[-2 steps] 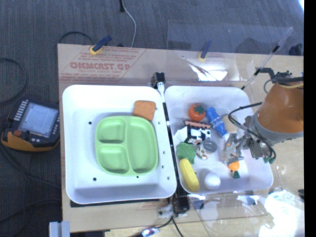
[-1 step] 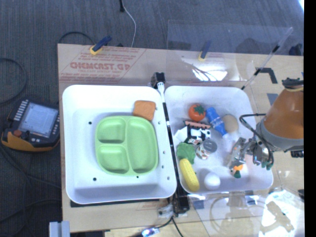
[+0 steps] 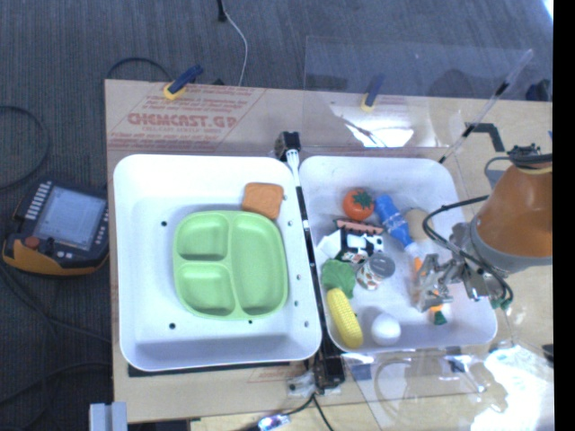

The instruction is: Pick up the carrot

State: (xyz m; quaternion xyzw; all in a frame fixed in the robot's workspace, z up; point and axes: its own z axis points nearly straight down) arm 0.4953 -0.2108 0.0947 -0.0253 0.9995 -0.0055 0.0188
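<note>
Inside the right bin [image 3: 310, 241], crowded: a red tomato [image 3: 358, 203] with a green top near the back, a blue item [image 3: 392, 216] just beside it, a black-and-white item [image 3: 360, 235] below those, a round metallic can [image 3: 380, 266] in the middle, a green leafy piece [image 3: 337, 276] by the left wall, a yellow corn cob [image 3: 344, 318] along the front left, and a white ball [image 3: 386, 329] just beside the cob. At the right side of that bin, low over the floor, the gripper [image 3: 437, 285], with dark cables looping off the wrist toward the orange band [image 3: 521, 214] of the arm. Touching or just beneath the gripper's tip, toward the front right corner: the carrot [image 3: 437, 313], a small orange piece with a bit of green at 1 end, well apart from the corn and the can. Also a thin orange streak [image 3: 418, 263] to the gripper's left, too blurred to name. How far the gripper stands open: cannot tell, the tip being lost in blur and clutter; likewise cannot tell whether the carrot is gripped or merely lying under it. In the left bin [image 3: 135, 241], a green divided plate [image 3: 232, 263] and an orange-brown slice [image 3: 263, 199] at its back right corner. Outside on the floor at left, a handheld pendant [image 3: 58, 227]. Arm cut off at the frame's right.
</note>
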